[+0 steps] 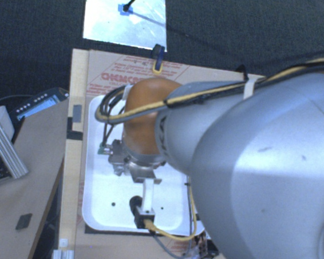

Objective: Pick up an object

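Object to pick up: it most likely lies in the white bin [99, 208] under the tool [136, 168]. The big grey arm [249, 175] hides much of that bin, so I cannot tell which thing it is or just where it sits. Two tiny dark spots [113, 203] mark the bin floor near the tool, one on each side of it. They are too small to tell if they are things or just marks.

The tool hangs over the middle of the bin, below the orange band [143, 115], and points down. I cannot tell if the tool is open or closed, because the wrist covers it from above.

I think the step now is going down for a grab. To do it well, the tool should be open wide before it gets low. It should come straight down, not at a slant, so it does not push the thing away. It should stop just above the bin floor and not bang into it. The thing should sit right in the middle of the tool before it shuts. The tool should shut slowly, then lift a little and check that the thing came up too.
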{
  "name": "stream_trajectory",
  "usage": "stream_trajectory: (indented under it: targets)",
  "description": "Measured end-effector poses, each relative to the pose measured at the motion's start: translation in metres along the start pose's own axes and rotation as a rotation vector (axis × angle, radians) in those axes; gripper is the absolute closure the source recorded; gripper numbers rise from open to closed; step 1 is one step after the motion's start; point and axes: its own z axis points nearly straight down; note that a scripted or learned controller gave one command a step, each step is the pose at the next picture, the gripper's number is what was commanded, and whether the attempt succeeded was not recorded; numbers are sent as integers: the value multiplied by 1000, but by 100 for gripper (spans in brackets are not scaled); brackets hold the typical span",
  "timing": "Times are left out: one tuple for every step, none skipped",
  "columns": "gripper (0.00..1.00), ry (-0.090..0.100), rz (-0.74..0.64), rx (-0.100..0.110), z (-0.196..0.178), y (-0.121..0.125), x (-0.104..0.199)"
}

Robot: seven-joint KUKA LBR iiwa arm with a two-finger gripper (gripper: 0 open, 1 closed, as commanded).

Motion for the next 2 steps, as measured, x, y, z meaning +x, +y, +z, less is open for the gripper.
stream_trajectory:
  targets:
    - [100, 3, 2, -15, -105, 12, -24]
    - [100, 3, -4, -11, -145, 51, 1]
